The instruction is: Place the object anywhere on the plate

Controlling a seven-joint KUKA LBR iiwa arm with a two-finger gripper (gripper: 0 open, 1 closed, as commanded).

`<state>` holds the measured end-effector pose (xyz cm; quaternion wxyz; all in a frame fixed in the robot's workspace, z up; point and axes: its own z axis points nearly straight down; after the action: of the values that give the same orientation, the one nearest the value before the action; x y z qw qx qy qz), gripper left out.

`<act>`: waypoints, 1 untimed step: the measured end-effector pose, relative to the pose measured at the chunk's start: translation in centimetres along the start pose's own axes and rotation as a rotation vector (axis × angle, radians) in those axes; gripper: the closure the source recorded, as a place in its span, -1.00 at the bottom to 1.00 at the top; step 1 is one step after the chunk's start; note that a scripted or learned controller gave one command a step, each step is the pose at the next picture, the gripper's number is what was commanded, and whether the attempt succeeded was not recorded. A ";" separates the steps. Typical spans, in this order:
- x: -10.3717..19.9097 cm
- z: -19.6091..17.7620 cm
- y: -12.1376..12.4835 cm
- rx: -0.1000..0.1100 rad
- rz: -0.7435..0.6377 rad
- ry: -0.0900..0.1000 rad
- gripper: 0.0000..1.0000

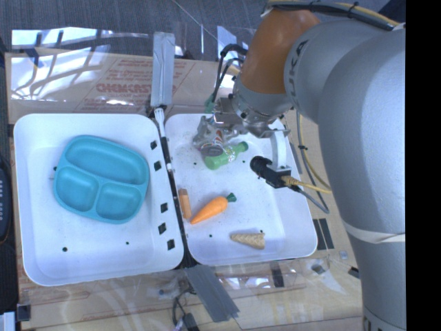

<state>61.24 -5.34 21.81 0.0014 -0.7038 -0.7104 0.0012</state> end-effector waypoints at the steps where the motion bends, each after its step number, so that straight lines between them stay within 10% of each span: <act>1: 9.2 2.9 -3.8 0.004 -0.005 0.001 1.00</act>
<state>57.34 3.82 18.97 0.0030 -0.7019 -0.7123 0.0023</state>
